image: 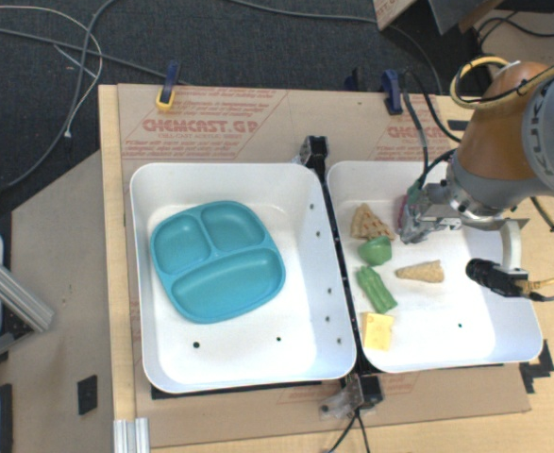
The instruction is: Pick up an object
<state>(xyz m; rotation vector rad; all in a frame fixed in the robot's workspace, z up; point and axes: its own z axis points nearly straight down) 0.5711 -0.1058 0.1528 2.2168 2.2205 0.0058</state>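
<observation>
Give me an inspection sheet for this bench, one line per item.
Surface: two white bins side by side, left bin, right bin, on cardboard.
Job's things: right bin holds tan wedge, green ball, green stick, cone, yellow block.
Clutter: blue tray in left bin.
Grippers: gripper low over right bin, beside wedge; grasp unclear.
Cables: grey leads on floor.
Surroundings: blue clamps at back edge.
</observation>
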